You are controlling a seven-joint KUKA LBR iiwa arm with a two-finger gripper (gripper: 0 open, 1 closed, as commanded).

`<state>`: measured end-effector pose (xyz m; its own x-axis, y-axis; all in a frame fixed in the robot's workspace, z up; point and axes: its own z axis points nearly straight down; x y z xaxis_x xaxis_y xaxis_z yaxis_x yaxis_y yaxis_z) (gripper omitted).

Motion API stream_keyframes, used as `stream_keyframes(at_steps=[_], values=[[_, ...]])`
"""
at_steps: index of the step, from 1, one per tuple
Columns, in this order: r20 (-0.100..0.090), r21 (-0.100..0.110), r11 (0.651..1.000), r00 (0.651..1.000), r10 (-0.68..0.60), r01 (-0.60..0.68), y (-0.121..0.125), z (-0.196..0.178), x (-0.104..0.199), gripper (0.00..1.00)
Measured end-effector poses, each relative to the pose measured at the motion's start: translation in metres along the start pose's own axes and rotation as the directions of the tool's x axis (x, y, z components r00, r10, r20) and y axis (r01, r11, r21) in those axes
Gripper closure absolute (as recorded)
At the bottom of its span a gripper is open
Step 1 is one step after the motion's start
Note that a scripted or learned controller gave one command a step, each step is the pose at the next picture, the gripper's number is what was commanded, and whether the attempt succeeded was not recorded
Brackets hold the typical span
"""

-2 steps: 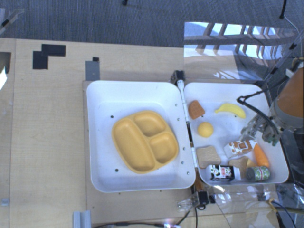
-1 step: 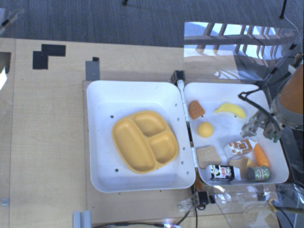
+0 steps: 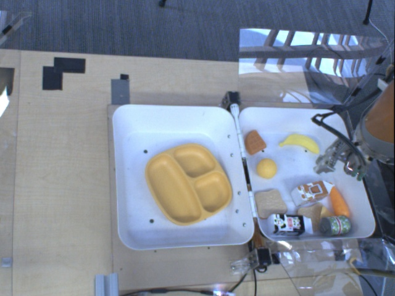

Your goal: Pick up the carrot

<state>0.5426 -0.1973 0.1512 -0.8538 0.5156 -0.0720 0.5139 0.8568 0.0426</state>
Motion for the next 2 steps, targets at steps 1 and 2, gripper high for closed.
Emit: stream_keyframes(at_steps=[1, 2], values=[[-0.069, 0.011, 0.914, 0.912, -0.405, 0.406, -0.03, -0.024, 0.032, 1.0], [-0.054, 0.012, 0.915, 0.914, -0.402, 0.403, -0.026, -0.036, 0.028, 1.0]])
